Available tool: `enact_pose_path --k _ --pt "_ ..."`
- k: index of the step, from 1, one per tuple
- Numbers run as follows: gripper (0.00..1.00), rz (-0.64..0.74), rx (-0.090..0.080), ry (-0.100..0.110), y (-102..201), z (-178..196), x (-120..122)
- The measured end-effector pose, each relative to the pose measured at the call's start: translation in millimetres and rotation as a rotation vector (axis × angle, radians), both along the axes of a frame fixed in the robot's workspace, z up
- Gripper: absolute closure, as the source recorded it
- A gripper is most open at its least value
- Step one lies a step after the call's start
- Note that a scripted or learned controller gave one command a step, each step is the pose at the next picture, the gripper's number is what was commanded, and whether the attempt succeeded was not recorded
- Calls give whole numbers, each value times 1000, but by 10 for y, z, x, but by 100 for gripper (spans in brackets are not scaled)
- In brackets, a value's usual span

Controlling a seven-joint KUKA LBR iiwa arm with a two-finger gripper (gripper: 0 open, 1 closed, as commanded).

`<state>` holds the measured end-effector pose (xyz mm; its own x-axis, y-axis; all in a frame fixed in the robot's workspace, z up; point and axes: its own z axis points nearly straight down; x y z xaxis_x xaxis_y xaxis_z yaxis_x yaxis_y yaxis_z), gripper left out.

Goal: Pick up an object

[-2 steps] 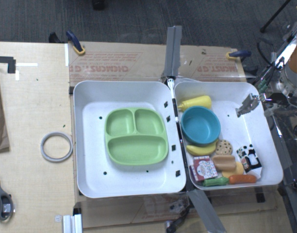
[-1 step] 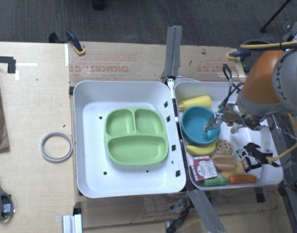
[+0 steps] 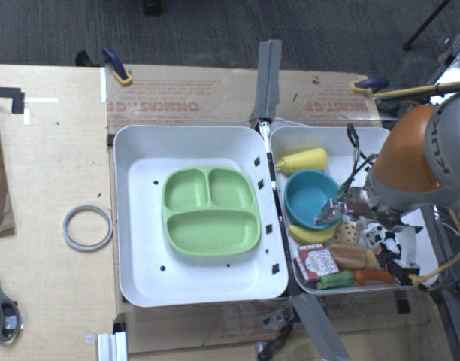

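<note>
You are seeing the gripper reaching at the blue bowl; its grip is unclear, nothing looks lifted yet.

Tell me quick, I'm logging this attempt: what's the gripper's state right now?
Gripper: at the right rim of the blue bowl in the right bin; open or closed cannot be told, and no grasped object shows.

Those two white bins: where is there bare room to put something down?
Left bin: bare floor all around the green divided plate. Right bin: crowded with the blue bowl, yellow bottle and toys, with the claw at the bowl's rim.
</note>
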<state>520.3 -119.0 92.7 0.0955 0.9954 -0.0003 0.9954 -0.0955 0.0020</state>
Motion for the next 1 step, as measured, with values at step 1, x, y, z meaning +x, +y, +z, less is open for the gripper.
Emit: enact_pose_path --k 1 --pt "100 -3 0 -5 -10 109 22"
